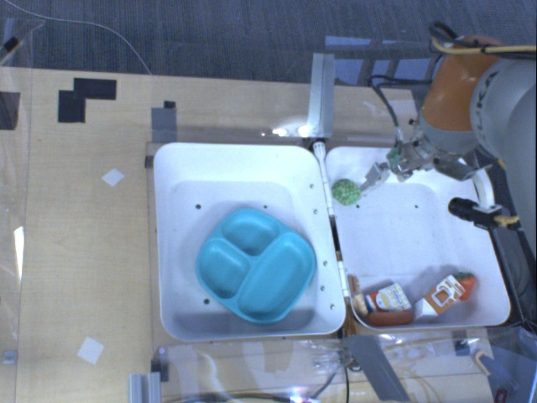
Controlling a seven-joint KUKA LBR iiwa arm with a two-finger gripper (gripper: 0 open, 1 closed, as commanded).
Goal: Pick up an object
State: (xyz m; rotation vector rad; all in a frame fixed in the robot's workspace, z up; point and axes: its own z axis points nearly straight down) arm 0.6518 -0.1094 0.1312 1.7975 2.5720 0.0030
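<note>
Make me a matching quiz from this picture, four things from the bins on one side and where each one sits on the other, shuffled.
Things:
1. blue divided plate
2. green ball
3. gripper
4. orange-and-white carton

Places:
A. near edge of the right bin, toward its right corner
B. middle of the left bin
C. above the far part of the right bin, just right of the ball
D. right bin, far left, by the divider

Pairs: 1-B, 2-D, 3-C, 4-A
</note>
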